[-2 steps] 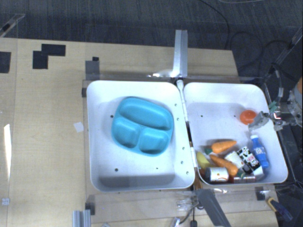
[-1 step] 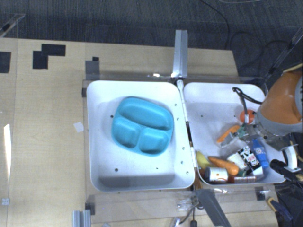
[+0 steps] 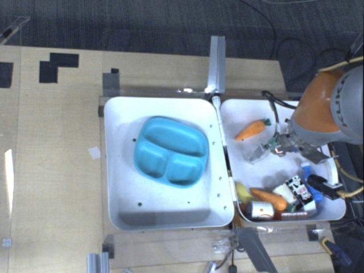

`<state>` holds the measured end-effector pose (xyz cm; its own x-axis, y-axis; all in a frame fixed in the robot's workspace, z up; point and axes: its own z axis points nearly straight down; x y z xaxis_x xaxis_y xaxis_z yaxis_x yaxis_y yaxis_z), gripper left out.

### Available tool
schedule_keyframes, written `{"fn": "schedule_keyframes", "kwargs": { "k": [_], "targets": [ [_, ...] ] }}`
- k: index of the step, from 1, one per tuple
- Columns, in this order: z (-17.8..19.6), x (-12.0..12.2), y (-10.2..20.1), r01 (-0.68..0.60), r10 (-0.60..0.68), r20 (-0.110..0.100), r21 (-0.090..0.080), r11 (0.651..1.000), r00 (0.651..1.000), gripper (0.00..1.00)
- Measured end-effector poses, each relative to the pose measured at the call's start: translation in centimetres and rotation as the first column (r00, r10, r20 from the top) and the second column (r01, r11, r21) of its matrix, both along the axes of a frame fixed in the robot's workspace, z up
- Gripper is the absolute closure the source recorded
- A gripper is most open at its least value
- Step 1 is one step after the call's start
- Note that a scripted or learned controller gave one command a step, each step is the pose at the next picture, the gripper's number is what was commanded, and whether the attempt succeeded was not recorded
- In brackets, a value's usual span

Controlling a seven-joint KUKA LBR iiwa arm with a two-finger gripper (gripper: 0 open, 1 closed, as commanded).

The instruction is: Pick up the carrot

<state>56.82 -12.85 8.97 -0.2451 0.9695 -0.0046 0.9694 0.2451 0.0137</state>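
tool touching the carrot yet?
Apart. The camera view shows bare white bin floor between the tool and the carrot, which lies up-left of it in the right bin.

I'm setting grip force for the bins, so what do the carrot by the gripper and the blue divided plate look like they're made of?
The small orange carrot with a green top looks like moulded plastic toy food: even colour, smooth matte skin, though rubber can't be ruled out. The light blue three-compartment plate in the left white bin looks like hard plastic, with soft sheen and rounded moulded ridges.

The arm comes in from the right — grey with an orange band. Its gripper hangs low, pointing left.
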Motion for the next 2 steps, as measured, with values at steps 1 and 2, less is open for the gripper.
{"fn": "schedule_keyframes", "kwargs": {
  "k": [1, 2],
  "targets": [
    [-0.3, 8.6, 0.9, -0.181, 0.181, -0.044, 0.007, 0.983, 0.982, 0.00],
    [1.1, 9.1, 0.9, -0.188, 0.187, -0.025, -0.003, 0.982, 0.982, 1.00]
  ]
}}
